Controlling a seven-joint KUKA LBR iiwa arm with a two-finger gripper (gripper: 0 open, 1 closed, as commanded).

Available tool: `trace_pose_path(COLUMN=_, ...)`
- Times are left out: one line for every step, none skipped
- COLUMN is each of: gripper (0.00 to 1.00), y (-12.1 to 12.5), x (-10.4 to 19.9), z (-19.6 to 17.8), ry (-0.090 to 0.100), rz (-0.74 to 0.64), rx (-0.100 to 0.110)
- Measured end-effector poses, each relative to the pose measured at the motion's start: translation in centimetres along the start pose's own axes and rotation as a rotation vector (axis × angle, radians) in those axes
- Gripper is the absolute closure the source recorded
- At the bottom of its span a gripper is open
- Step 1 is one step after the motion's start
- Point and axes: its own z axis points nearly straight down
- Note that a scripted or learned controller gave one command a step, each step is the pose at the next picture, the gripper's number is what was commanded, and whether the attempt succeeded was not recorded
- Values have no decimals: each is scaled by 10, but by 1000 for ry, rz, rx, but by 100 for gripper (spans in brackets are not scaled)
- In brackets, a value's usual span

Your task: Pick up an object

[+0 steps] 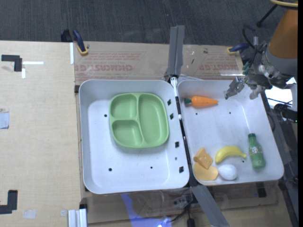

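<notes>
Hovering over the right bin's far right corner, the pincer is spread and grasps nothing. A carrot lies along the far edge (near the divider); banana, bottle near the front edge.

Both bins are white. The divided plate is pale green. The carrot is orange with a green tip, the banana yellow, the bottle green with a pale label, the egg white, and the cheese orange-yellow. The arm shows an orange band above grey.
</notes>
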Motion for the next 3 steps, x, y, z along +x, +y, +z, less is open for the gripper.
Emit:
trace_pose_path(gripper=0, y=25, x=53, z=131, ry=-1, rz=-26, rx=-2)
trace_pose_path(gripper=0, y=44, x=59, z=132, ry=-1, rz=32, rx=1)
trace_pose_path(gripper=100, y=41, x=59, z=125, ry=1, rz=31, rx=15)
